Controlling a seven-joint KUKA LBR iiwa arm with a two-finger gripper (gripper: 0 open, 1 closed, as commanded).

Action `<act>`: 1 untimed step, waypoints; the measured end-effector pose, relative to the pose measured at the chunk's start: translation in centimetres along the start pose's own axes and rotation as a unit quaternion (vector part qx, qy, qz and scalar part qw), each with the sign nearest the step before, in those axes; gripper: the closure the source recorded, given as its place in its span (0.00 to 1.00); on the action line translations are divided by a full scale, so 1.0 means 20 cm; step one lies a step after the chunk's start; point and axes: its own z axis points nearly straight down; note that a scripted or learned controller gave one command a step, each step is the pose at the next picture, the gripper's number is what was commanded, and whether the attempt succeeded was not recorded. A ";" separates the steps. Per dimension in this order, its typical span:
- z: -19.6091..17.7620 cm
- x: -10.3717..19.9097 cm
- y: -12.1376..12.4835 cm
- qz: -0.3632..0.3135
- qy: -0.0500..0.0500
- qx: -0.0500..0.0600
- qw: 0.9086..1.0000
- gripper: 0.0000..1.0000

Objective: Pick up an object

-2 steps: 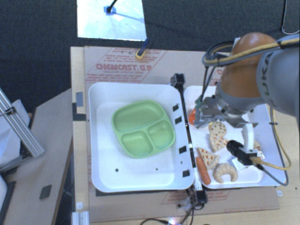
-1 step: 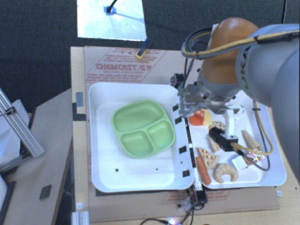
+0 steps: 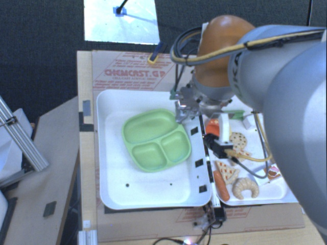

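A light green divided plate [image 3: 156, 139] lies in the left white bin [image 3: 111, 157]. The right bin [image 3: 278, 192] holds toy food: a cookie [image 3: 237, 140], a pizza slice [image 3: 228, 172], a croissant [image 3: 246, 187], a carrot-like stick [image 3: 221, 185] and an orange-red piece [image 3: 212, 127]. My gripper [image 3: 183, 111] hangs low over the wall between the two bins, at the plate's upper right rim. The grey arm and its orange band [image 3: 225, 45] hide much of the right bin.
A black-marked divider [image 3: 202, 160] runs between the bins. A cardboard sheet [image 3: 133, 73] lies under them at the back. A loose cable [image 3: 250, 160] trails over the food. Metal rails [image 3: 20, 137] stand at far left.
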 end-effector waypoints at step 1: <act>-0.06 0.03 0.11 0.001 0.000 -0.001 1.000 1.00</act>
